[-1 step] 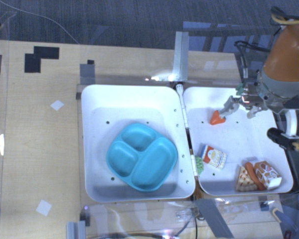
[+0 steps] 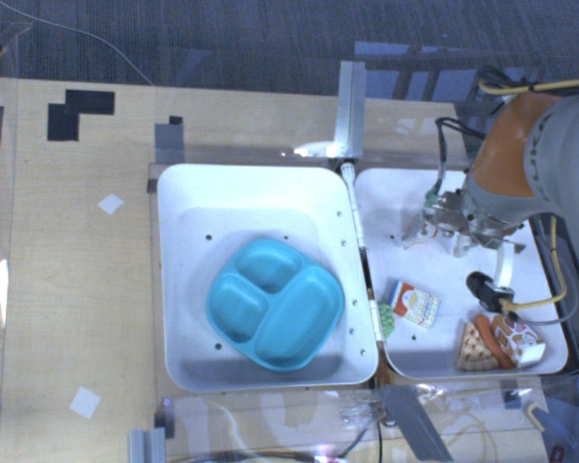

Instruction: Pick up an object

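Observation:
In the right bin (image 2: 531, 268), a small white carton with a red and orange label (image 2: 413, 306) lies near the left wall, with a bit of green (image 2: 386, 318) beside it. A toy pizza slice (image 2: 478, 346) and a red and white packet (image 2: 517, 340) lie in the front right corner. My gripper (image 2: 460, 224) hangs over the back half of this bin, behind the carton and apart from it. The grey wrist and orange band above it hide its lower end.
The left bin (image 2: 188, 210) holds a blue divided plate (image 2: 275, 303). A black fitting and yellow cable (image 2: 492, 295) hang off the arm over the right bin. A metal post (image 2: 350, 114) stands behind the bins' shared wall.

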Motion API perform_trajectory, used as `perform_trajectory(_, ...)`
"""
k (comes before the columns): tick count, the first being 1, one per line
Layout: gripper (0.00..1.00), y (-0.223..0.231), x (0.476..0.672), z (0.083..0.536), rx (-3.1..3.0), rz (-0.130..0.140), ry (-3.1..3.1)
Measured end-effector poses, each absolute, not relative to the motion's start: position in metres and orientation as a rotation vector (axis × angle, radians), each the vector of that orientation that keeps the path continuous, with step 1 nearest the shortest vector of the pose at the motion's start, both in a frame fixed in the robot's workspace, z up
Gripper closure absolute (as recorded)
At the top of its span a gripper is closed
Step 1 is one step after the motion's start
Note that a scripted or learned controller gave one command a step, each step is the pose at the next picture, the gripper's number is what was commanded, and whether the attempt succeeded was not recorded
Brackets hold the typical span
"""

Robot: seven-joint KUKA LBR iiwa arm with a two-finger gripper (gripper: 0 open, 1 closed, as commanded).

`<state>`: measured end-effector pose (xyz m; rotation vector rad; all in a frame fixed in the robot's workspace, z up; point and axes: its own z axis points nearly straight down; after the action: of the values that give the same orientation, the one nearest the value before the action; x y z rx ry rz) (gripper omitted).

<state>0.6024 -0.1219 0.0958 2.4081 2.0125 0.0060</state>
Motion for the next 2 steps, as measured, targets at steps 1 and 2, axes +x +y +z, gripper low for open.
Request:
perform_trajectory(1, 0.00, -0.131, 0.671, 0.086, 2.283, 0.005, 2.152)
perform_trajectory(2, 0.00, -0.119, 0.654, 0.086, 2.240, 0.005, 2.197)
